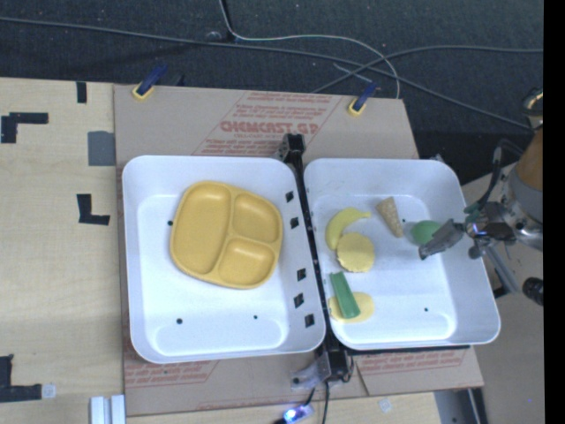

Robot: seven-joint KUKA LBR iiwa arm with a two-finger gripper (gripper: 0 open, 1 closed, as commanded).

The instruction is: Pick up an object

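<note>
Yellow divided plate (226,234) in the left bin (146,237), right bin (441,321) beside it holding a yellow round piece (356,253), a green stick (344,294), a green ball (425,231) at its right side, gripper (439,239) touching the ball, finger state cannot be told

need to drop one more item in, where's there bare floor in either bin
Left bin: a bare strip along the near wall, below the yellow divided plate, which takes up the middle. Right bin: bare in the near right corner and along the far wall. Its left side is crowded with the banana, yellow disc and green stick; the end effector sits mid-right.
</note>
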